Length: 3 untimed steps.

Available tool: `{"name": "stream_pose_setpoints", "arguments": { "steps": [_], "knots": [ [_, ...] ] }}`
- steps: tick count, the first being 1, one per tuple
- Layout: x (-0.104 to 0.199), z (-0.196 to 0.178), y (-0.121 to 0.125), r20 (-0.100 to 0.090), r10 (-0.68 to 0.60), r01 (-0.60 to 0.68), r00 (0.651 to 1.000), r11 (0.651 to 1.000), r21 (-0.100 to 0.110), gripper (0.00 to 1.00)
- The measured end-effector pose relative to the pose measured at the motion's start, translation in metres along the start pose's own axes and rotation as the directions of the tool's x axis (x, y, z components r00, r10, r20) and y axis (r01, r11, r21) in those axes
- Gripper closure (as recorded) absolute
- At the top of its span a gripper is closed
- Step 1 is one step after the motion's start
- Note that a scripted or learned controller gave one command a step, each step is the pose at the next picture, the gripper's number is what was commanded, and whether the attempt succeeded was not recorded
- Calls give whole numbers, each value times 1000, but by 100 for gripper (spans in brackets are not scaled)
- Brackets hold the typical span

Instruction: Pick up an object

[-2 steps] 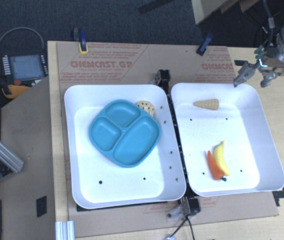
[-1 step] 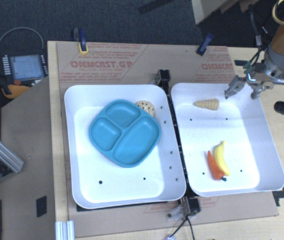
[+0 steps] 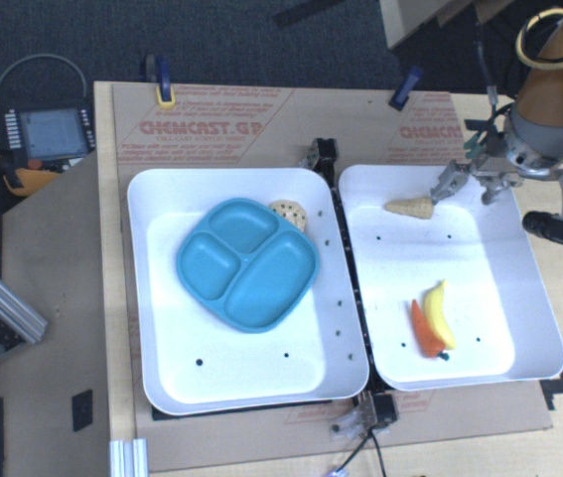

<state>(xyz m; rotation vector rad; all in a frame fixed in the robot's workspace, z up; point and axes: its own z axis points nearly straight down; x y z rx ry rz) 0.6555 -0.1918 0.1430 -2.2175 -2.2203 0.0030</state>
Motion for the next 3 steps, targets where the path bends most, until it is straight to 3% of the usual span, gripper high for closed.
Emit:
{"name": "stream_pose_setpoints", "arguments": {
  "steps": [1, 2, 3],
  "knots": [
    [-1, 50, -1, -1, -1, 1, 1000, 1000, 9, 0],
    [0, 41, -2, -1, -1, 1, 1000, 1000, 10, 100],
    [4, -21, 4, 4, 0, 0, 1000, 1000, -11, 100]
  ]
}}
